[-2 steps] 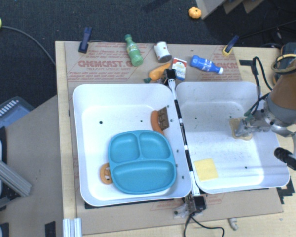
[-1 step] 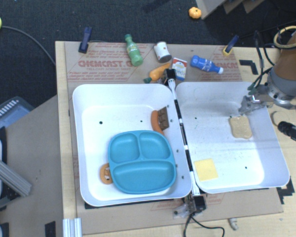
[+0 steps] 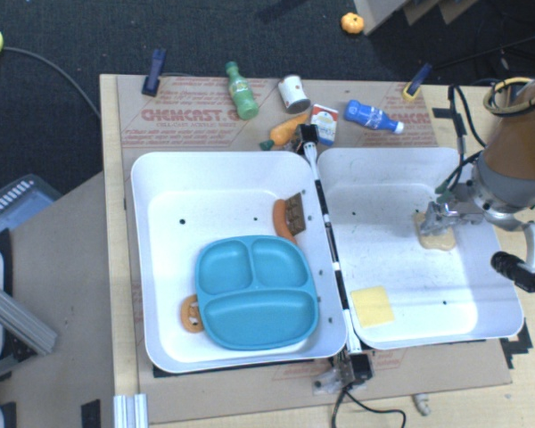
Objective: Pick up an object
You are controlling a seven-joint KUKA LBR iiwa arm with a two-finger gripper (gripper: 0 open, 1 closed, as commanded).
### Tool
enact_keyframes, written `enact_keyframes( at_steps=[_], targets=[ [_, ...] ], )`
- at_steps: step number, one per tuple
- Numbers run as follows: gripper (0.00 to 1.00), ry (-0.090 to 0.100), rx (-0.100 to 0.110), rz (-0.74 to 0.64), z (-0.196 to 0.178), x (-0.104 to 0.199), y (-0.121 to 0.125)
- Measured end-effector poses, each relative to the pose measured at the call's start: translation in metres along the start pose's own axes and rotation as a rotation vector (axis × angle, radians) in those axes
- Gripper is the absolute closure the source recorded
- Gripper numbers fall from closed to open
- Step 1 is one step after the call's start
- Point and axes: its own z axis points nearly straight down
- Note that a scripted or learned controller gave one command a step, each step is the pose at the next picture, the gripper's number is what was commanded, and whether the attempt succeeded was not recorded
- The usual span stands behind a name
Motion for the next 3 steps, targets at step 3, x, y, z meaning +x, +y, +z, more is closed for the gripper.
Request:
enact_keyframes(
  at_steps=[3],
  targets=[
    [1.0,-0.002,-0.003,-0.001,-0.111,-0.025,-0.002]
  ],
)
